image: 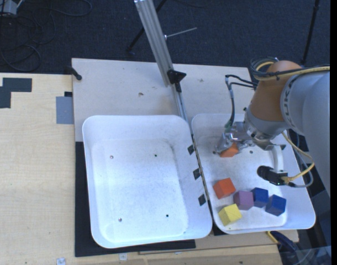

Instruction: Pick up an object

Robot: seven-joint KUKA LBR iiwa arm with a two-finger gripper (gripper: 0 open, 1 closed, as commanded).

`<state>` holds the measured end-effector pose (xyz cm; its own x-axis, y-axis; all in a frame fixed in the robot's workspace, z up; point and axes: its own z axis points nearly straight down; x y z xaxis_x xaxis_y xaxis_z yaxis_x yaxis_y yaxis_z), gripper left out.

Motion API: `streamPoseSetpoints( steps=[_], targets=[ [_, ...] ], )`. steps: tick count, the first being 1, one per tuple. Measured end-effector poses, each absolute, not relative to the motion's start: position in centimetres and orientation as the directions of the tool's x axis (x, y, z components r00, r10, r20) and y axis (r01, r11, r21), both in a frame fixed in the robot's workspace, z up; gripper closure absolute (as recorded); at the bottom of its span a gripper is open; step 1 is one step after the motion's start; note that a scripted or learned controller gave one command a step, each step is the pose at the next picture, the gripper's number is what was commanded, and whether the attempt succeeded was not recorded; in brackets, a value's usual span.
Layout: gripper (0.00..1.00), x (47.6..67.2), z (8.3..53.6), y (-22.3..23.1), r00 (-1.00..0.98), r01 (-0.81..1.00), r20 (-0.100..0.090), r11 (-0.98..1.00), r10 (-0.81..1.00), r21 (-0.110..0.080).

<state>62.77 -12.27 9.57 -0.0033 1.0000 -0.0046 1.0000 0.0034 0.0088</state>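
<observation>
Five blocks are crowding the near part of the right bin (301, 217) — an orange block (224, 187), a purple block (244, 199), a yellow block (230, 214) and two blue blocks (260, 196) (276, 205) — while the left bin (96, 131) is lying open across its whole floor.

pale bench (119, 87) — two white bins (141, 181) side by side

1. We see the grey KUKA arm (304, 101) reaching in from the right, bent downward at its orange-banded wrist (268, 101).
2. Its two-finger metal gripper (230, 144) points down and leftward.
3. The fingers appear closed around a small orange piece, though the view is blurred there.
</observation>
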Motion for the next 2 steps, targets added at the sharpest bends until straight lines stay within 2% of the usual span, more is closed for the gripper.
streamPoseSetpoints(
  steps=[1, 2],
  targets=[
    [1.00, 58.4, 19.5, -2.5, -0.006, 1.000, 0.003, 0.006, 1.000, 0.003],
    [1.00, 63.9, 19.0, 2.7, -0.005, 1.000, 0.000, 0.005, 1.000, 0.000]
  ],
)
